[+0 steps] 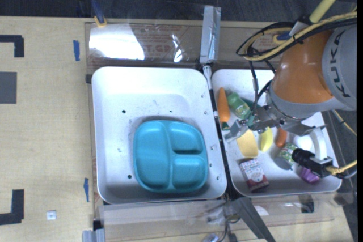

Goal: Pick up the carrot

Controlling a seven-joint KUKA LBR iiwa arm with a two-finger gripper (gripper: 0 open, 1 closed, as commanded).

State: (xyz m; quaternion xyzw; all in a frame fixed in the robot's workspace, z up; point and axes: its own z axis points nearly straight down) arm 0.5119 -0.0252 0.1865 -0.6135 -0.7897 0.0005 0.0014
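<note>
1. Gripper (241, 126): low over the right bin (323, 187), beneath the grey arm (340, 65) with its orange band; whether it is open or closed cannot be told, and nothing is seen gripped.
2. Carrot (223, 106): orange, lying lengthwise just left of and above the gripper, against the bin's left wall.
3. Green item (238, 103): just above the gripper, beside the carrot.
4. Yellow items (248, 144): directly below the gripper.
5. Small red-labelled box (254, 172): further below.
6. Purple item (309, 175): well to the lower right.
7. Left bin (113, 88): well to the left, holding a blue divided tray (169, 156).
</note>
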